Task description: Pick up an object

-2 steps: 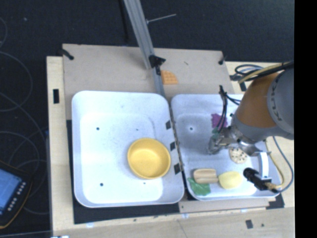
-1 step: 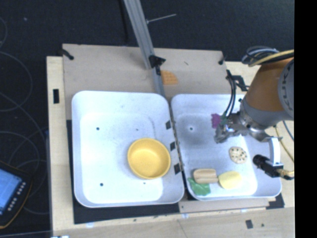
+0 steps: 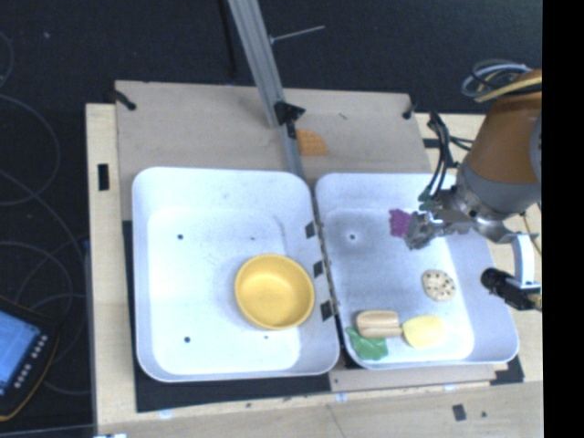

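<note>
Quick count for you: two white bins, one yellow bowl (image 3: 274, 291) alone in the left bin (image 3: 173, 208), and five things in the right bin (image 3: 365, 203): one purple piece (image 3: 399, 220), one speckled cookie (image 3: 439, 285), one tan bread roll (image 3: 378, 323), one yellow lemon-ish lump (image 3: 424, 331) and one green scrap (image 3: 365, 344). The gripper (image 3: 418, 232) sits near the right bin's back wall, with the purple piece touching or just beside its tip on the divider side. You can't tell how far the fingers are spread, or whether they've got that piece. The cookie lies nearer the front than the tip; the roll, lump and scrap hug the front rim, well apart. There's bare floor between the tip and divider.
</note>
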Available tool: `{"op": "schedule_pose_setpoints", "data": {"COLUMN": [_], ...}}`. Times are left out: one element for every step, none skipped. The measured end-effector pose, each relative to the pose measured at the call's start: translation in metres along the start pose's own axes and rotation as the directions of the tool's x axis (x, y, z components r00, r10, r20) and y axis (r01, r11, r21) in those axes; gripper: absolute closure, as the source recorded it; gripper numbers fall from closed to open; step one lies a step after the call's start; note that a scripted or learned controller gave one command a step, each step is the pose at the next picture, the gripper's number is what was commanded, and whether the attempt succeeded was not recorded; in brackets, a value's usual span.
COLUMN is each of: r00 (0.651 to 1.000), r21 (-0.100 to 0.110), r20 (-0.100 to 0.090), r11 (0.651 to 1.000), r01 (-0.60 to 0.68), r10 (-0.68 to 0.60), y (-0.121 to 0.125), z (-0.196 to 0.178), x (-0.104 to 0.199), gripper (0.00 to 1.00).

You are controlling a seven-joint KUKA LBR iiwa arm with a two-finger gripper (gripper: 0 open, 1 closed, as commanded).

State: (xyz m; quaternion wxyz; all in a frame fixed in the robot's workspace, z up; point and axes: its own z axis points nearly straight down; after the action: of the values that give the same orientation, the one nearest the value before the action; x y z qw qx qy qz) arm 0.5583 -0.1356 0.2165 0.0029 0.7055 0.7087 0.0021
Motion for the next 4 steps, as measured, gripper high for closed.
{"op": "schedule_pose_setpoints", "data": {"r00": [1.000,1.000,1.000,1.000], "r21": [-0.002,0.005,0.007,0.009], "r20": [0.001,0.000,0.000,-0.001], "r11": [1.000,1.000,1.000,1.000], "r01": [0.000,0.002,0.001,0.001], "r10": [0.000,-0.002,-0.001,-0.001], "y": [0.007,0.008,0.030,0.046], "z": [-0.063,-0.070,-0.052,-0.036], "x": [-0.001,-0.002,0.043,0.092], "gripper": [1.00,1.00,1.00,1.00]}}
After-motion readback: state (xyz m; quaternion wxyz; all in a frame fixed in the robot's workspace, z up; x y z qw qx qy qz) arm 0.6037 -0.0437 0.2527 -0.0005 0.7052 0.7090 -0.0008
